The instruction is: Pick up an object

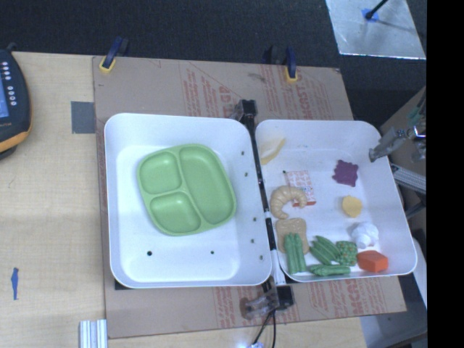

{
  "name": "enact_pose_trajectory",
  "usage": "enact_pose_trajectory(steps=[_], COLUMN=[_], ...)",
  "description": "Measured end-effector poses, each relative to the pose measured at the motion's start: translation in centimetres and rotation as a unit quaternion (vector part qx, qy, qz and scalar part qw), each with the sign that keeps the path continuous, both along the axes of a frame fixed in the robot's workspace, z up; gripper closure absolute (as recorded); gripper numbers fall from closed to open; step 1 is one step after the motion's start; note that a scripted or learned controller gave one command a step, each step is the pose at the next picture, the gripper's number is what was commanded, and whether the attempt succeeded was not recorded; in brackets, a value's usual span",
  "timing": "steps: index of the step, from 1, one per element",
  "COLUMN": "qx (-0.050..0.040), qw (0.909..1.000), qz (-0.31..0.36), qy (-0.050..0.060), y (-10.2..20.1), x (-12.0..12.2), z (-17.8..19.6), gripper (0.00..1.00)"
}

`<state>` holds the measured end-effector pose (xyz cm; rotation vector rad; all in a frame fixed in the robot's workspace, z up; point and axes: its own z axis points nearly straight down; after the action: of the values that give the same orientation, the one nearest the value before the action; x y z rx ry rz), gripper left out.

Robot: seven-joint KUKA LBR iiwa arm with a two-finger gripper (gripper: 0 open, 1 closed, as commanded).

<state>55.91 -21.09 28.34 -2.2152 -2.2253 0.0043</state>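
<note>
Two bins (116, 194), one green tray (187, 188), two blue clamps (112, 53), and about ten toy foods (322, 249) in the right bin.

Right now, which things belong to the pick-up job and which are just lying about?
Job:
gripper, at the right bin's far right rim
shrimp
purple piece
yellow piece
orange piece
green beans

Lying about:
green divided plate in the left bin
clamps
handheld controller

At the scene's right edge, the robot's gripper (380, 151) showed as a slim grey metal piece tapering to a dark tip, with pale silver hardware behind it.
</note>
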Motion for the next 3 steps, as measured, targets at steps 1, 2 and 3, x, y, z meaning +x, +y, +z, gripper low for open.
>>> enact_pose_trajectory(steps=[1, 2, 3], qx=[0.0016, 0.0, -0.0001], qw=[1.0, 1.0, 1.0], qz=[0.003, 0.003, 0.003], qy=[0.005, 0.002, 0.001], y=[0.2, 0.0, -0.1], x=[4.8, 7.2, 7.1], z=[-13.6, -19.5, -18.0], gripper=[0.0, 0.0, 1.0])
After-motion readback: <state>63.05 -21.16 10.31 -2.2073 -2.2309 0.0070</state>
